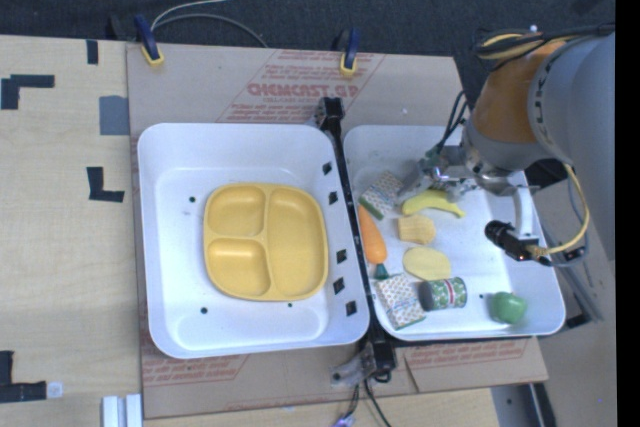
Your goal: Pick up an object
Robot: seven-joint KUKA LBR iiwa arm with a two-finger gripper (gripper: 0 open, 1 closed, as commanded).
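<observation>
End effector [428, 173], finger state indiscernible, above the right bin's [545, 315] far edge, just beside the banana [432, 205]. Red lettering on the cardboard sheet [250, 95] is illegible.

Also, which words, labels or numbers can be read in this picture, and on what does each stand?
Red print on the cardboard, above the bins: seems to read "CHEMCAST GP", blurred, not certain.
Smaller red lines beside it: too blurred to read.
Can label: too small to read.
Patterned packets: no readable text.
</observation>
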